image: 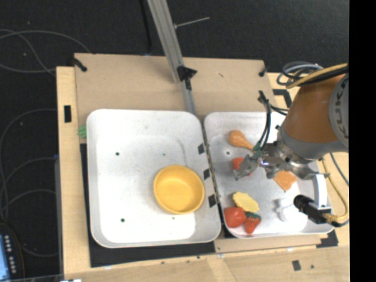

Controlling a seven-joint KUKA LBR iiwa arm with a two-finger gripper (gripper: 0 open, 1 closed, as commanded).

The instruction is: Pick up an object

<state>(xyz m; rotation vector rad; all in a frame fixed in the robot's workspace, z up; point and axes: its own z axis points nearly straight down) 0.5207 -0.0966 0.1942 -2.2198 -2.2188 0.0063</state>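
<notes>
While the arm (pixel 314 113) reaches low over the right bin (pixel 218 128), the step in hand looks like the descent onto a target, not yet a lift; the claw (pixel 251 164) sits down among the toys, its tip right at a small red piece (pixel 237 163) near the bin's left-middle; whether it is spread or closed I cannot tell, since the dark metal blurs together at this slant, and nothing can be seen held in it.

That red piece is my guess at the target; it is small, rounded and partly hidden by the claw, so its exact shape is unclear. Just above it lies an orange pear-like toy (pixel 238 138); an orange wedge (pixel 285 180) sits just below the wrist; nearer the front edge lie a yellow piece (pixel 245 202), a red tomato-like toy (pixel 234 217) and a strawberry-like toy (pixel 252 223) touching one another; a small white thing (pixel 282 210) lies to their right.

Next, as I judge it, the claw must close squarely on the red piece and rise straight, keeping clear of the pear-like toy; a small rounded thing may slip aside.

Over in the left bin (pixel 106 128) on the desk sits a yellow bowl (pixel 178 189), well apart from the work.
</notes>
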